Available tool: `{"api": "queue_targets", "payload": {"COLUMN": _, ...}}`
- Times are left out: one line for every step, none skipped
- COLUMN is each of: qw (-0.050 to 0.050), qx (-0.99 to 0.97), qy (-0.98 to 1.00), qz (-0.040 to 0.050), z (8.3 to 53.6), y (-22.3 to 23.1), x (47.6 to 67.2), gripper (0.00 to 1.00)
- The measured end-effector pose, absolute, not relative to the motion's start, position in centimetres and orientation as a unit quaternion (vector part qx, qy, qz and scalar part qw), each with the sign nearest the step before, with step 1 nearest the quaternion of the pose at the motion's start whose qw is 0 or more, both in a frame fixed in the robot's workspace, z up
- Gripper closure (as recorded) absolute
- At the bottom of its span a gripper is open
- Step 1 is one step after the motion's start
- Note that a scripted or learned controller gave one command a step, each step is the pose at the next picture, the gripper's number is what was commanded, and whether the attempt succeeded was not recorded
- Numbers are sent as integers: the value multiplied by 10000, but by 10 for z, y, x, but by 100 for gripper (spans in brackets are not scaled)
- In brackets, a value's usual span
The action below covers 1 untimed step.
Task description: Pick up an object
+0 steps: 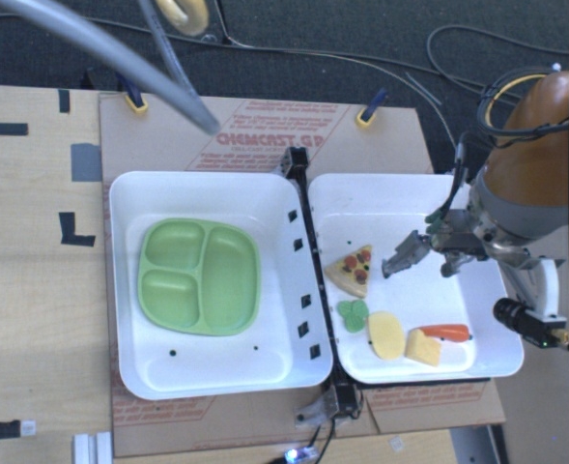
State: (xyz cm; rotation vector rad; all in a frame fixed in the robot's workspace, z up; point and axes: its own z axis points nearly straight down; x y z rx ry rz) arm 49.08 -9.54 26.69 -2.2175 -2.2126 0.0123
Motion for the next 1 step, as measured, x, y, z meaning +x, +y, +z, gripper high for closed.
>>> {"api": "queue_targets", "payload": {"qw": 3, "qx": -7067, "qy": -7075, "qz": 5, "z": 272, "y": -95, "x": 493, "gripper": 0}}
